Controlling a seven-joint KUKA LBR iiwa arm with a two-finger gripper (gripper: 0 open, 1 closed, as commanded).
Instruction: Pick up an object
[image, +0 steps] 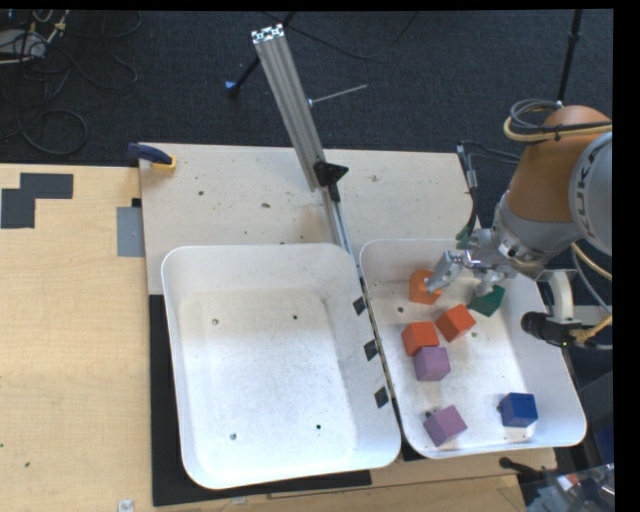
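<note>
- Your arm (555, 185) reaches in over the right bin (560, 425), and the gripper (447, 275) sits low over that bin's far end, near its left wall.
- An orange block (422, 288) lies right at the fingertips, at the far left of the right bin; you cannot tell from here whether the fingers are spread, closed, or clamped on it.
- Judge this as the reach-and-grasp step: nothing is clearly lifted off the bin floor.
- A green block (489, 300) lies just beside the gripper, toward the bin's right wall.
- Next, you need the fingers either side of the orange block, closing firmly, then a straight lift clear of the bin.
- The left bin (190, 270) is not involved.
</note>
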